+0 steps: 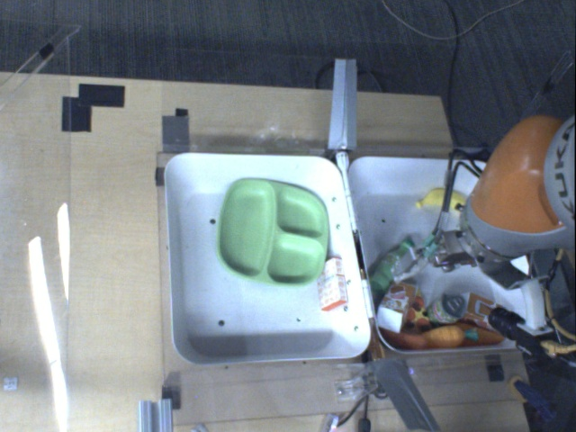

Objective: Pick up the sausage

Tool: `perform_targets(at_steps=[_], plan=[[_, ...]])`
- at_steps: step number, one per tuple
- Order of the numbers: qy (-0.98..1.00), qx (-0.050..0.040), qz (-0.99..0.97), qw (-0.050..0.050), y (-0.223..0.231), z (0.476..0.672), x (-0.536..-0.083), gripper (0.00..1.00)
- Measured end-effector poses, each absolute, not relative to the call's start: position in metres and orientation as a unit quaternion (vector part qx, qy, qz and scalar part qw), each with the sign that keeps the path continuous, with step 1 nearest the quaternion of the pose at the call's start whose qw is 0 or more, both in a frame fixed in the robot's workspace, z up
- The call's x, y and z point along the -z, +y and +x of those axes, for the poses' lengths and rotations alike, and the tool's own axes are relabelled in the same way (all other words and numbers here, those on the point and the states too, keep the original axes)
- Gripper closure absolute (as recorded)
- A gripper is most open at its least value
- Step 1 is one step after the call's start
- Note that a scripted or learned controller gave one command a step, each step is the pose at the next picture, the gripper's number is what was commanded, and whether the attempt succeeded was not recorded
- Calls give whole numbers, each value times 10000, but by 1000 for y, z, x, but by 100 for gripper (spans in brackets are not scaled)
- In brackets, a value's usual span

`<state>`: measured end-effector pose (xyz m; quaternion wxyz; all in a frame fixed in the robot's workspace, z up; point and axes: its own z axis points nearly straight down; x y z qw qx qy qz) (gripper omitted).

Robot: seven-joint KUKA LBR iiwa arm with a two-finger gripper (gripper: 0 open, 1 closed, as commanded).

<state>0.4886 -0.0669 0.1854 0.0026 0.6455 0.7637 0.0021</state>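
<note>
Left shallow white plastic bin (pixel 184 241): a pale green three-compartment plastic tray (pixel 273 229) lies upside down near the middle, tilted slightly. A small white-and-orange carton (pixel 334 288) rests just beside the tray's lower right corner, against the divider wall.

Right shallow white plastic bin (pixel 396 183): clutter is crowded along the near wall. A green bottle-like item (pixel 393 262) lies at a slant toward the divider. A yellow object (pixel 436 199) sits further back, partly hidden by the arm. The reddish-brown sausage (pixel 416 339) lies along the near rim, touching an orange carrot-shaped piece (pixel 446 336) on its right; a small white-labelled container (pixel 392 316) and a round dark-topped item (pixel 452 307) sit just above it.

Grey arm with orange band (pixel 515 187) enters from the right and hangs over the right bin. Two-finger gripper (pixel 438 255) sits above the clutter, near the green item, apart from the sausage. Finger spread: cannot tell, detail too fine.
</note>
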Motion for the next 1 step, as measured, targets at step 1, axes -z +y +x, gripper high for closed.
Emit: perform_targets(at_steps=[1], plan=[[7811, -15, 6244, 23, -58, 500, -185, 0]])
